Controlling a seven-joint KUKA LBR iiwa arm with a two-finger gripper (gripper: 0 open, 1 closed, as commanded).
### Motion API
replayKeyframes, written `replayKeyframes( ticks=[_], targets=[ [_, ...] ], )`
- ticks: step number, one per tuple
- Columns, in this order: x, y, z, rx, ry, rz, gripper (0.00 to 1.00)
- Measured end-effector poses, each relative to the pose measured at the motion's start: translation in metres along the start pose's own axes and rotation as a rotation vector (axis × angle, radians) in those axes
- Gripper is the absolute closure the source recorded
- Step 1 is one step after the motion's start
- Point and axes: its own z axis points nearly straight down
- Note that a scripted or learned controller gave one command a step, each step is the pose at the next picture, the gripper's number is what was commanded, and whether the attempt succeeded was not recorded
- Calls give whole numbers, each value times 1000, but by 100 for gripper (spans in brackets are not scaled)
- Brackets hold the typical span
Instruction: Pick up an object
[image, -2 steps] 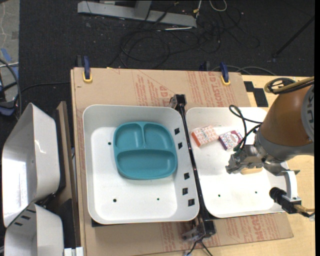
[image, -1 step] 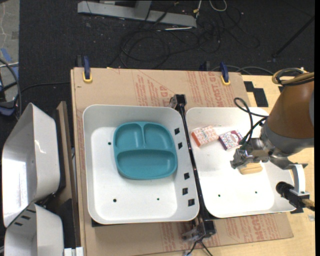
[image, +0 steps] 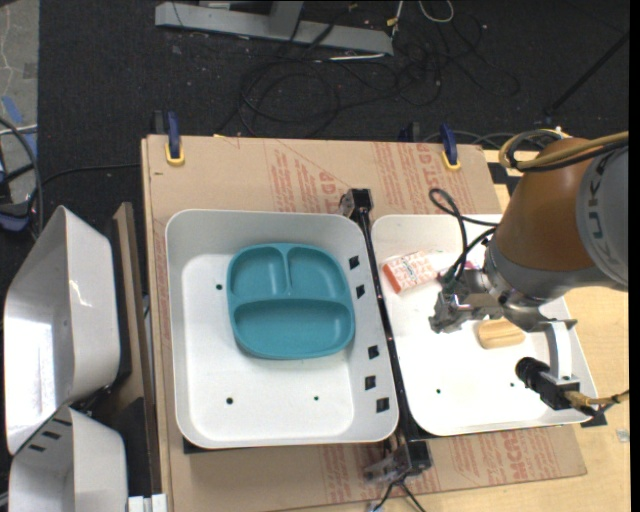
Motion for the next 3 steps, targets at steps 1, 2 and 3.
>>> replayKeyframes(
  ticks=[1, 2, 3],
  targets=[
    [40, 13, -5, 0, -1, 2, 100],
    [98, 15, -14, 0, 0, -2, 100],
    [157, 29, -27, -1, 0, -1, 100]
  ],
)
